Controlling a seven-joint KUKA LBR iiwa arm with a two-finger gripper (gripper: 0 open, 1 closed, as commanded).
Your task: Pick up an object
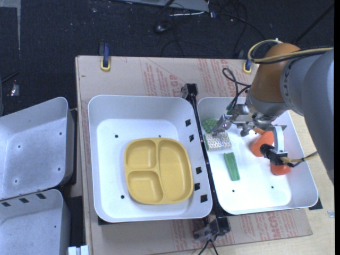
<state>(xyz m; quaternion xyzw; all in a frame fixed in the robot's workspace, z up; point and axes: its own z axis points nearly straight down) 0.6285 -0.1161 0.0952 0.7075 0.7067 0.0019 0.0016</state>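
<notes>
Dark speckled floor (48, 20), loose black cables (175, 12), cardboard-topped bench (159, 73)

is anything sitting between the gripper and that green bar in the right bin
Nothing visible does. The gripper hangs over the upper left of the right bin, above a speckled block. The green bar lies just below that block, on bare bin floor, uncovered.

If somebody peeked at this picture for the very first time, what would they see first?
Probably the big yellow plate with three sections, lying in the left white bin. Next, the grey robot arm with its orange band, reaching in from the right over the right bin, where a green stick, a dotted white block and something orange lie.
</notes>
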